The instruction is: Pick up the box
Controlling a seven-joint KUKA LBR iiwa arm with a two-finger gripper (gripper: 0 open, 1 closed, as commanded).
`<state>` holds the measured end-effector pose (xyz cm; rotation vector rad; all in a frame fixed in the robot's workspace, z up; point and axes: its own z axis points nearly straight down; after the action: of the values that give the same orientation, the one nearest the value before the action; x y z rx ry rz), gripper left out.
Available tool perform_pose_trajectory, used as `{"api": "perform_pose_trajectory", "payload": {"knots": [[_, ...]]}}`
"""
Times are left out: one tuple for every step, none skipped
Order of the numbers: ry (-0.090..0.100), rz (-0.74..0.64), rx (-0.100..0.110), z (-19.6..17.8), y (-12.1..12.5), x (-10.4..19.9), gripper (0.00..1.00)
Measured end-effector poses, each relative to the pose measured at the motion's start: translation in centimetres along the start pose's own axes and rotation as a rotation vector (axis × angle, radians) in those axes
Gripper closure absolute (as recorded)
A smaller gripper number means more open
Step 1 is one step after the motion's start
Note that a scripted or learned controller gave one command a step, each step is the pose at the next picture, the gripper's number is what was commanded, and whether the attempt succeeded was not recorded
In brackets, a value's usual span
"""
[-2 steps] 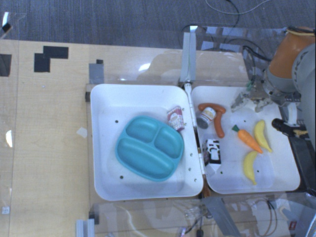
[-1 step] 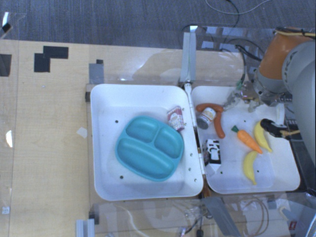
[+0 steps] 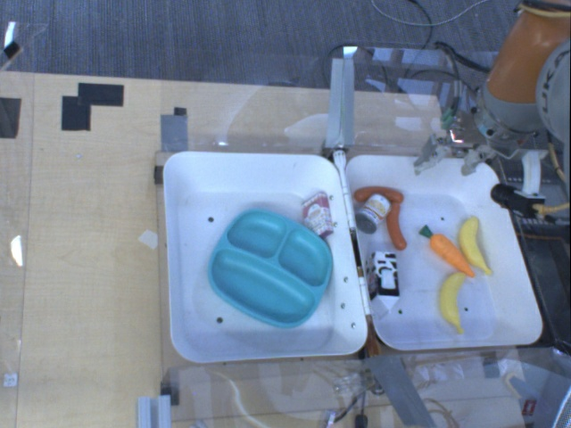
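Box [image 3: 384, 274] lies well apart from gripper [image 3: 453, 154].

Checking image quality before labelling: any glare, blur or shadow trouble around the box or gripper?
Camera view: lighting even, shadows soft; the box by the right bin's left wall is sharp enough; the gripper is slightly soft; clear panels behind the bins throw faint reflections.

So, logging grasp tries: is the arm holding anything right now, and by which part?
Nothing is held. The gripper hangs with spread jaws over the right bin's far edge, apart from the box.
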<state>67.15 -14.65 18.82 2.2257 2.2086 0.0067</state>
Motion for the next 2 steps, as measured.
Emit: {"api": "perform_pose_trajectory", "payload": {"knots": [[0.0, 0.067, 0.002, 9.36, -0.13, -4.22, 0.0], [0.0, 0.069, 0.002, 10.2, -0.03, -4.67, 0.0]]}}
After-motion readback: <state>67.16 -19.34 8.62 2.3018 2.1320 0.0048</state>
